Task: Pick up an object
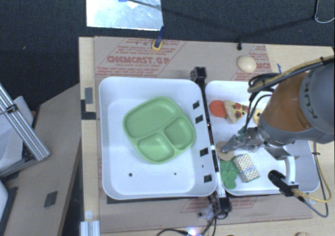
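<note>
Leftward, green plate [159,129] in left bin [112,99], toys [230,110] rightward

grey arm [319,93], orange band [285,107], blk cables [261,80], dark tool [242,141]

- One fixed camera looks down at a slant on the bench [131,52].
- It takes in the left bin [112,141] and right bin [306,180] from moderately far.
- The arm [298,107] enters from the frame's right.
</note>
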Available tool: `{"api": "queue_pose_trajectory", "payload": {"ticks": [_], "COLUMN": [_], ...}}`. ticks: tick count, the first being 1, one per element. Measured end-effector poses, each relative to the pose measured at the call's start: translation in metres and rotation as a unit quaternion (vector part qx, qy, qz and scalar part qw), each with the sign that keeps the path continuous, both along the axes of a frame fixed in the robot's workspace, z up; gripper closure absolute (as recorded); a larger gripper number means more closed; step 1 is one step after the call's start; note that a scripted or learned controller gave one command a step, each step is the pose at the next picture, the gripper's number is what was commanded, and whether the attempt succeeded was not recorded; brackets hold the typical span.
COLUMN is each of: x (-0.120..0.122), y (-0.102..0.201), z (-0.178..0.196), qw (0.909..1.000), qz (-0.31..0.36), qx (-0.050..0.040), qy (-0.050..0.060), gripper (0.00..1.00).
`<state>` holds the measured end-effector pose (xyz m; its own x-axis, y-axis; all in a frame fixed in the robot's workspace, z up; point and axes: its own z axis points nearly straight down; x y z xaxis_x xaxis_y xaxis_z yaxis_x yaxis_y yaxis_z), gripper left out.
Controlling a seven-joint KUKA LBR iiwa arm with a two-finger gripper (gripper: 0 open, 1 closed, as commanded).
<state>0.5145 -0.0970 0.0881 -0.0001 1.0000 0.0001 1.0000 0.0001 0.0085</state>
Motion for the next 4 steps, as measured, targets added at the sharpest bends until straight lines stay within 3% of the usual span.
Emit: {"api": "queue_pose_trajectory", "payload": {"ticks": [1,3,4], "x": [0.001,0.012,0.013], "y": [0.000,0.010,0.010], "z": [0.011,0.134,0.136], "qw": [1.0000,1.0000,1.0000], "qz": [0.000,0.003,0.002], "qx": [-0.0004,-0.0007,-0.0003], "qy": [-0.002,0.000,0.003], "gripper": [1.00,1.00,1.00]}}
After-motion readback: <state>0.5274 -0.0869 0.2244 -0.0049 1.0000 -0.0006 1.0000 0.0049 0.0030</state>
